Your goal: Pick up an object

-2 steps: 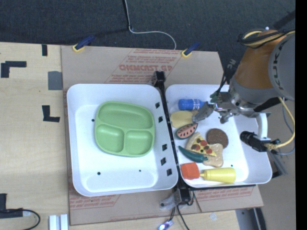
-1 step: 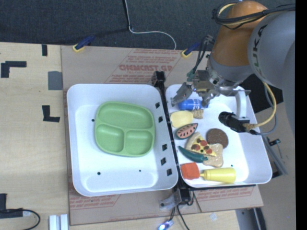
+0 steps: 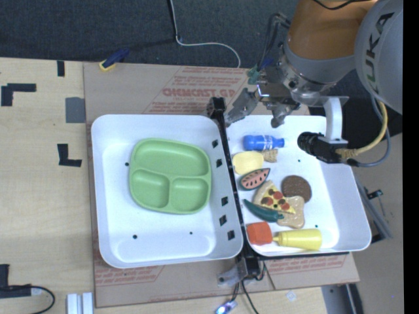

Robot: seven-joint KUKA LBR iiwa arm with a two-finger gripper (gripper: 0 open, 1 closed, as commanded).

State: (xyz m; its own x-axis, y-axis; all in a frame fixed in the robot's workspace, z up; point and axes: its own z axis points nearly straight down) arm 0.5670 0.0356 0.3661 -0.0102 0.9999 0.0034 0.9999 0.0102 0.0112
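Several toy foods lie in the right bin (image 3: 340,201): a blue bottle (image 3: 263,142), a yellow lump (image 3: 247,161), a watermelon slice (image 3: 255,178), a brown cookie (image 3: 296,187), a pizza slice (image 3: 281,203), a green pepper (image 3: 262,210), a red block (image 3: 259,233) and a yellow squeeze bottle (image 3: 300,239). My gripper (image 3: 259,112) hangs open over the bin's far left corner, just behind the blue bottle. Its fingers are spread apart with nothing between them.
A green divided plate (image 3: 170,175) sits in the left bin (image 3: 111,195). The black divider (image 3: 224,175) runs between the two bins. A black cylinder with a cable (image 3: 321,146) juts from the wrist over the right bin's far edge.
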